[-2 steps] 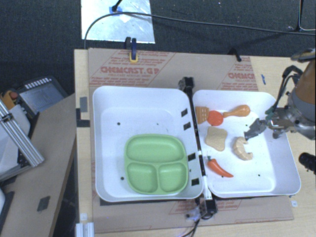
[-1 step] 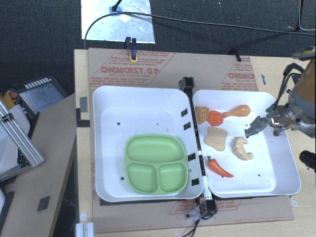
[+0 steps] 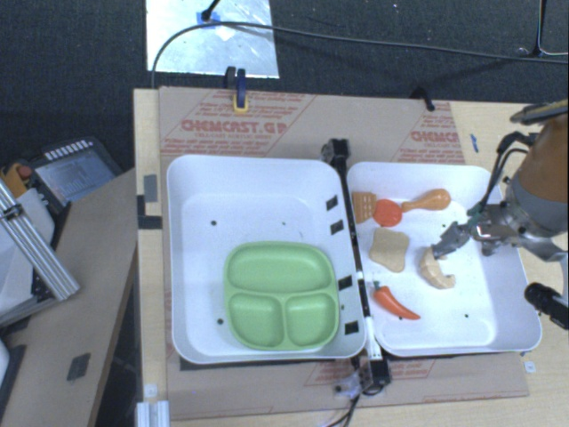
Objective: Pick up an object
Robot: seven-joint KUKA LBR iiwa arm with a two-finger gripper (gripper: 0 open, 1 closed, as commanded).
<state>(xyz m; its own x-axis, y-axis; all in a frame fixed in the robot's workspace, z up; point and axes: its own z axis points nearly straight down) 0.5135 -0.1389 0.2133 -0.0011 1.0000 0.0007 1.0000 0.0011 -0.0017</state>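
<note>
Claw [image 3: 447, 241] is low over the right bin [image 3: 511, 327], can't tell whether it's open or closed. Its tip sits just above the pale bread-like chunk [image 3: 436, 272], possibly touching it; nothing visibly between the fingers. Relative to that chunk: tan slice [image 3: 389, 249] just left, orange carrot piece [image 3: 394, 303] lower left near the bin divider, wooden-handled brush with red disc [image 3: 396, 208] up and left. Green divided plate [image 3: 280, 294] sits in the left bin [image 3: 204, 194]. Both bins on the counter [image 3: 293, 118].

Bench [image 3: 147, 265] carries cardboard sheet [image 3: 267, 123] (red print), two white bins side by side: left bin [image 3: 204, 194], right bin [image 3: 498, 327].
</note>
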